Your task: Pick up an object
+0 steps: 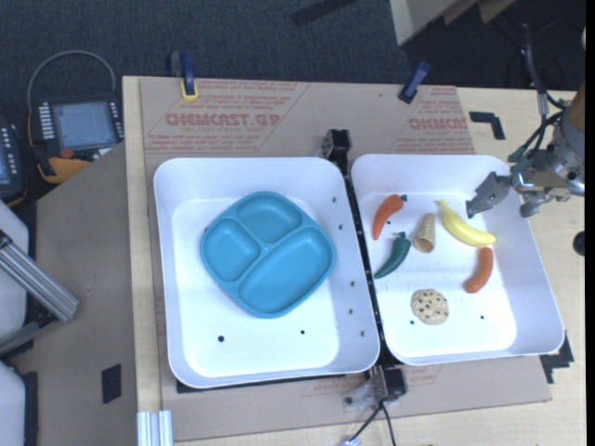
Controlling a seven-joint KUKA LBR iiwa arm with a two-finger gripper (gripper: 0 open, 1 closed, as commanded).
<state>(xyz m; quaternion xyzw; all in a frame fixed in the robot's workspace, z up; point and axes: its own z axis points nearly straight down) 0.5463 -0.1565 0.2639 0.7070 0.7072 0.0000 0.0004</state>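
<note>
The bench is topped with a tan board printed in red lettering along its 12 o'clock edge. Two shallow white bins sit directly on it, side by side and touching at the middle. The left bin lies toward 9 o'clock, the right bin toward 3 o'clock. A yellow-tipped clamp grips the board's far edge at 11 o'clock, and a blue clamp at 1 o'clock.
</note>
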